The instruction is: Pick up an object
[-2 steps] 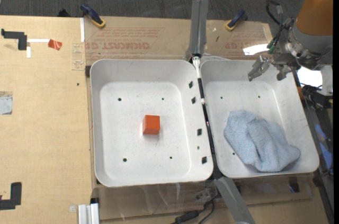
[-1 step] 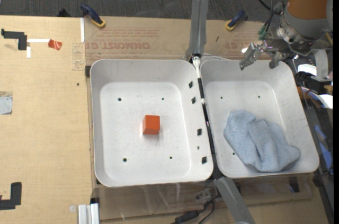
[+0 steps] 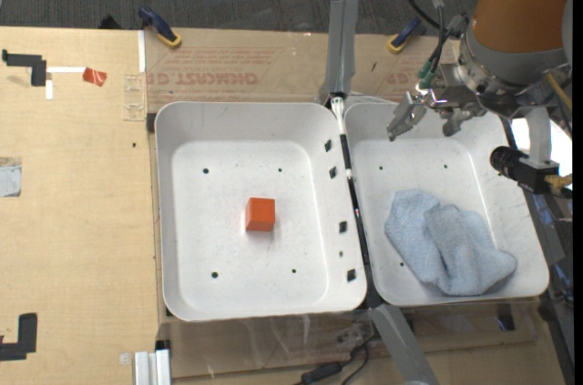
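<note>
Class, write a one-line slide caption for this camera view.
Open gripper above right bin holding blue cloth; orange cube in left bin.

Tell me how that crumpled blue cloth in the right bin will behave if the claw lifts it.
The blue cloth lies in soft folds, so it is probably floppy and would drape and hang from whatever point is pinched. It looks thin and light. A pinch on a raised fold likely holds better than one on a flat part, which may slip free.

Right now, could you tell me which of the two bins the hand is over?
The right bin, the one holding the grey cloth. The hand hangs over its far edge, open and holding nothing. The left bin holds the orange block.
</note>
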You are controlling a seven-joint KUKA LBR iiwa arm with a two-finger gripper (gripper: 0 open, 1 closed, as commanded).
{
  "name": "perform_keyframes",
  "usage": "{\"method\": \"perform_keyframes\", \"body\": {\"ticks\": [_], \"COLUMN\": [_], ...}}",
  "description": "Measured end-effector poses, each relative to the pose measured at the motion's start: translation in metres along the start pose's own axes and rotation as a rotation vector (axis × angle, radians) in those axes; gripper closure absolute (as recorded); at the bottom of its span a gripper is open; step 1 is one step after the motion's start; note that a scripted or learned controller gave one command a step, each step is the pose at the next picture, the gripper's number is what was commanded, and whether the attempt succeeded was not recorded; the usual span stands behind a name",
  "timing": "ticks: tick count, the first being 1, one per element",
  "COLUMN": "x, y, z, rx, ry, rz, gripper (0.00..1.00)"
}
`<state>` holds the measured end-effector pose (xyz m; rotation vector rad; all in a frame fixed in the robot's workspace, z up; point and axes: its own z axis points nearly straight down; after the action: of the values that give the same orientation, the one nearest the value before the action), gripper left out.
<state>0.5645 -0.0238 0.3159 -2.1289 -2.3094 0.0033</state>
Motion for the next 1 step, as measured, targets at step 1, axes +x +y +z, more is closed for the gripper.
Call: {"method": "perform_keyframes", "body": {"ticks": [1], "x": [0.0322], "y": [-0.032], "z": [0.0107], "rx": [0.002], "ry": [0.0], "rz": [0.196], "gripper": [0.0]}}
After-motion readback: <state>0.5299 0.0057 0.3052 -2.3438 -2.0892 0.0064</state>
